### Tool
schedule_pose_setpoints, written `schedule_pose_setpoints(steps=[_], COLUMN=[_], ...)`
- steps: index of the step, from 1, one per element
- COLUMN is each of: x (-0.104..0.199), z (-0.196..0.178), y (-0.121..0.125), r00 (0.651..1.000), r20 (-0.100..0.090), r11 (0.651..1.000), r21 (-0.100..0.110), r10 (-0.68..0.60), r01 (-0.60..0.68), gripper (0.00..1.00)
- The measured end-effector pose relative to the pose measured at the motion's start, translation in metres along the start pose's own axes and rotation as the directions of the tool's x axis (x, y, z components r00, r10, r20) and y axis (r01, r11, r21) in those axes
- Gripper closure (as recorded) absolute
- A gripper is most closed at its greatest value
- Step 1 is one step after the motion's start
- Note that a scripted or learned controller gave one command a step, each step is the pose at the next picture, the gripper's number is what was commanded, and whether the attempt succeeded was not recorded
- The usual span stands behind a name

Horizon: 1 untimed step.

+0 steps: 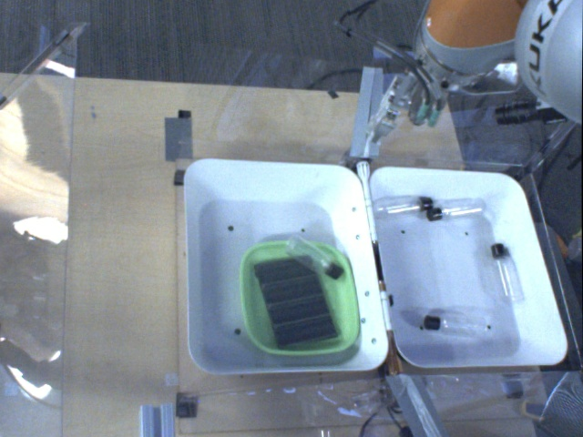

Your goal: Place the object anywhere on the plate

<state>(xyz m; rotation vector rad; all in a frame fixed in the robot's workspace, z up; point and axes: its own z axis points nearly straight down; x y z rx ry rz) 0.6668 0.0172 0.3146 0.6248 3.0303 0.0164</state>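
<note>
The gripper (407, 107) is hanging up past the far edge of both bins, roughly over the seam between them, hanging off the orange-banded arm (474, 12) that's coming in from the right. I honestly cannot tell whether it's spread or closed from this angle — too small and cluttered — and I'm not seeing anything carried in it.

Moving outward: the left bin (205, 244) is holding the green plate (250, 285), sitting toward the near right of that bin. A dark ribbed block (293, 303) is taking up most of the plate's middle. And here's the interesting bit — a clear vial with a black cap (314, 255) is lying across the plate's far rim, cap end pointing right, resting on the plate as far as I can make out.

The right bin (537, 244) is holding more of those clear vials: two (428, 209) lying near the far wall, one (506, 271) along the right side, one (451, 321) toward the near side.

So judging progress: if that vial on the plate is the object, the placing part is looking basically done and the arm is sitting clear of it. It's perched at the rim though, so I'd call it on the plate but not exactly centred. Nothing left that I can spot beyond that.
</note>
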Motion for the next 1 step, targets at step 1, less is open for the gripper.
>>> schedule_pose_setpoints(steps=[1], x=[0.0], z=[0.0], y=[0.0], r00=[1.0], r20=[0.0], r11=[1.0], r21=[0.0], r10=[0.0], r01=[0.0], gripper=[0.0])
